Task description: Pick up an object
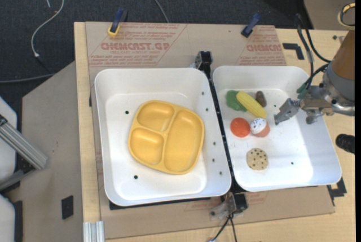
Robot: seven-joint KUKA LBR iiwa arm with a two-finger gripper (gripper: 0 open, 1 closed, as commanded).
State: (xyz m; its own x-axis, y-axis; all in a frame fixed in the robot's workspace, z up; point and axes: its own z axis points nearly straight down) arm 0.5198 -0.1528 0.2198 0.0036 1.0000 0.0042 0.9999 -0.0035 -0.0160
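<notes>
the gripper hung over the right bin, reaching in from the right edge of the scene. its dark fingers pointed left and a little downward, toward the cluster of small things in that bin. nothing lay between the fingers; whether they stood apart or together i could not tell at this size.

the pickable things all lay to the gripper's left. nearest was the white egg-like piece, just left of and slightly nearer than the fingertips, touching the red-orange ball on its left. farther back sat the yellow corn, its long axis running slantwise from far-left to near-right, so its near-right end pointed roughly at the gripper. it lay against the green piece on its left, with a small brown piece just to its right. the speckled cookie lay apart, nearer the front of the bin.

so the move looked to turn on a short leftward reach: the egg-like piece and the corn's end were both near the fingertips. the crowding seemed the risk, since a closing finger could nudge a neighbour.

the left bin held the yellow divided plate, well apart from the arm.
</notes>
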